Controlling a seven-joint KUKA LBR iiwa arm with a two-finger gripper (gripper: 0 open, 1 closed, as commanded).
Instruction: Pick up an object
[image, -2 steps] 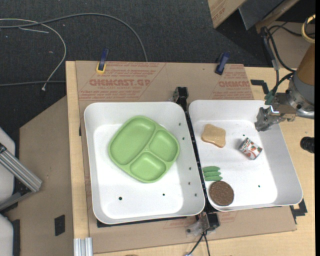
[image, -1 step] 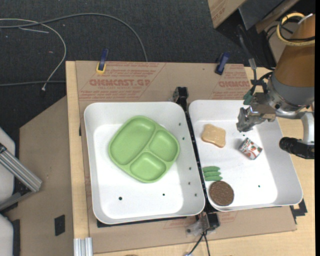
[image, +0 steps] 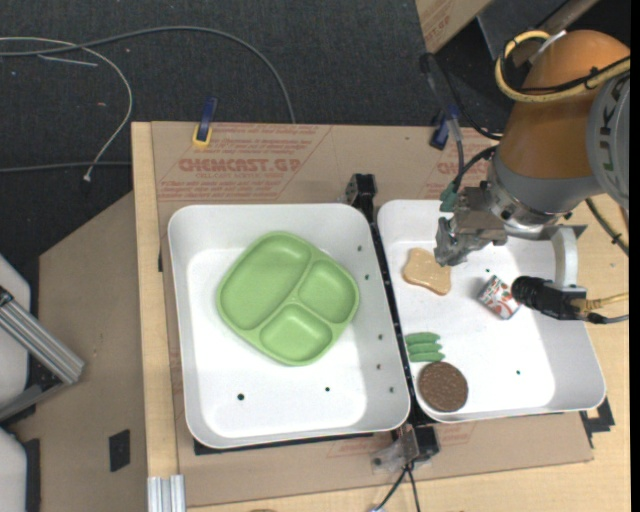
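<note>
In the right bin (image: 560, 385) lie a tan, bone-shaped cookie (image: 427, 272), a small silver and red can (image: 496, 296) on its side, a green pea pod (image: 424, 347) and a round brown cookie (image: 442, 386). My gripper (image: 447, 250) hangs over the bin's upper left part, its dark tips just above and right of the tan cookie. Nothing shows between the tips.
The left bin (image: 200, 390) holds a green divided plate (image: 288, 297). Black clamps (image: 361, 188) sit on the seam between the bins. A cardboard sheet (image: 240, 150) lies under both bins, with cables on the dark floor behind.
</note>
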